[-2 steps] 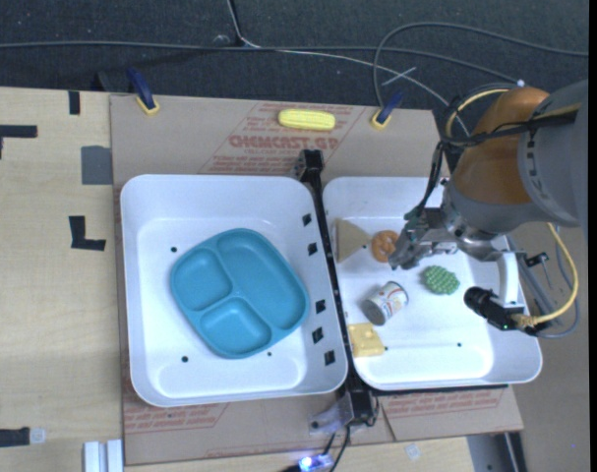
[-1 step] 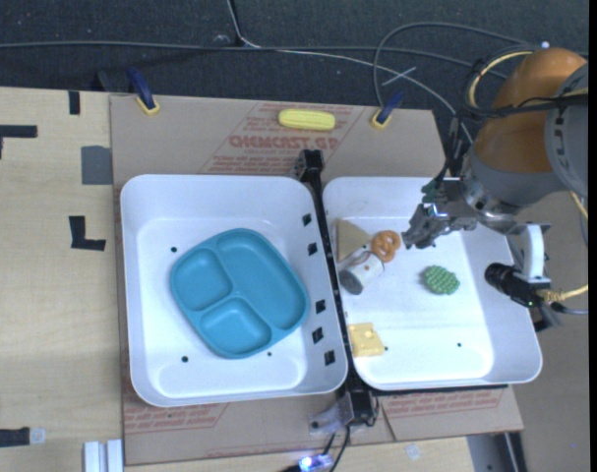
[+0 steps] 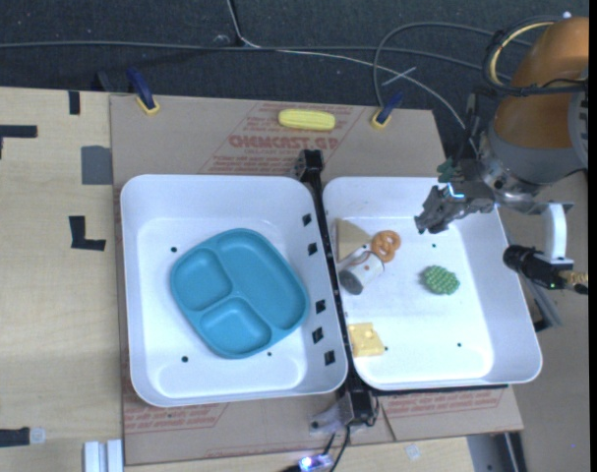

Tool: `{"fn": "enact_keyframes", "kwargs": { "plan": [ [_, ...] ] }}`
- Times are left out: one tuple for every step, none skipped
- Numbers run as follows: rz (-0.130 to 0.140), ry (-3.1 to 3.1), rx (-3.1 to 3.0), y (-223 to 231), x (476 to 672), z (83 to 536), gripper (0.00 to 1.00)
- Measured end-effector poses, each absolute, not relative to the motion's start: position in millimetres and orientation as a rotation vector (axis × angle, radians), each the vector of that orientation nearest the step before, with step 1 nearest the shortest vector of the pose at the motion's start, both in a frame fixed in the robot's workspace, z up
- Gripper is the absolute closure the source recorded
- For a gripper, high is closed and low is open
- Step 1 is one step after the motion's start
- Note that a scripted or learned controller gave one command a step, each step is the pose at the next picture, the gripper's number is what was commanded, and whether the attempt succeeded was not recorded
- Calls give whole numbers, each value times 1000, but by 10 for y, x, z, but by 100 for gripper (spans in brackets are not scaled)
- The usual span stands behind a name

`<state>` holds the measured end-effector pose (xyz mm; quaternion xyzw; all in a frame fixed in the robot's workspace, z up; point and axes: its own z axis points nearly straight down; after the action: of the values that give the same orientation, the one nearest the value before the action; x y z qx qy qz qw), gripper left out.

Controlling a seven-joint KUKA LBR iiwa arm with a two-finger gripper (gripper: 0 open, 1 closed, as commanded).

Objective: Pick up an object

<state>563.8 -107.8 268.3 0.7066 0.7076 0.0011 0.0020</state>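
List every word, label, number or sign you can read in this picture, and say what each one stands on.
"CHEMCAST GP", as best it reads: red print, faded and partly blurred, on the brown cardboard sheet under the bins, just below the yellow object.
More red print runs along that sheet's front edge, too small and broken to read.
No readable text on the blue tray, the bins or the gripper.

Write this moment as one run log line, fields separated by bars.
gripper: above right bin, holds nothing | green object: in bin, untouched | pick: not done
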Motion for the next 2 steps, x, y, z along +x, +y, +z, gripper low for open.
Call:
{"fn": "enact_keyframes", "kwargs": {
  "plan": [
    [0, 2229, 2216, -524, 5726, 2628, 100],
    [0, 2229, 2215, -44, 5999, 2551, 100]
  ]
}}
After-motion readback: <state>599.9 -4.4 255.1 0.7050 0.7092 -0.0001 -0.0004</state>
